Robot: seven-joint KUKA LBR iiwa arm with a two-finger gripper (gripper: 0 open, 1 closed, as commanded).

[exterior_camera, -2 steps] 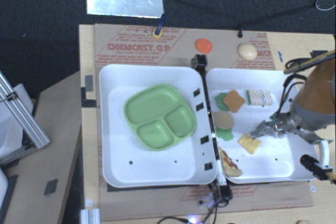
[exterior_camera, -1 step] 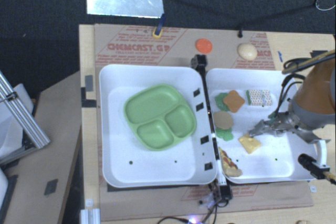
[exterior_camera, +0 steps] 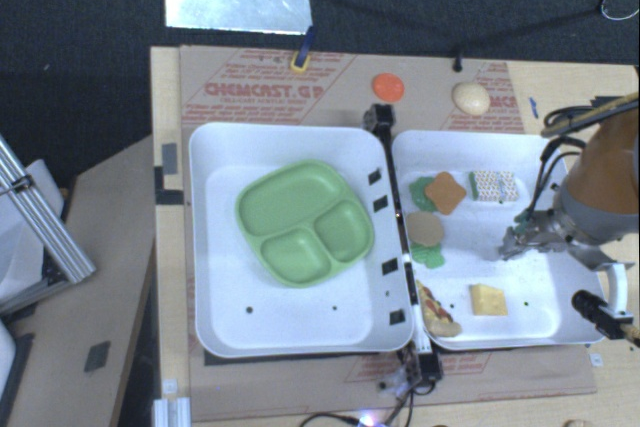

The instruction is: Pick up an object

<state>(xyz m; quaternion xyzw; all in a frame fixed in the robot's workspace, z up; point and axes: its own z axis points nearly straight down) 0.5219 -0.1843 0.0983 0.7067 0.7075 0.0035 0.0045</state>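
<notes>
Looking down on your bench, nearest you along the right bin's front wall lies a slice of pizza tucked against the divider between the two bins, with a yellow block of cheese a little to its right on the white floor. Just behind them your arm's claw hangs low over the bin floor, with bare white under its tips; the cheese sits near it toward the front and the other food lies apart to its left. At this size you cannot tell whether the claw is open or closed, and nothing shows between its tips. The orange band of the arm rises behind the claw at the right edge.

To the left of the claw, by the divider, a round brown patty rests on green lettuce. Further back sits an orange wedge on another green piece, and beside it a small white dotted box.

In the left bin a green divided plate lies flat near the middle.

Beyond both bins, on the cardboard, rest an orange disc and a pale egg-like ball, well apart from the claw.
</notes>
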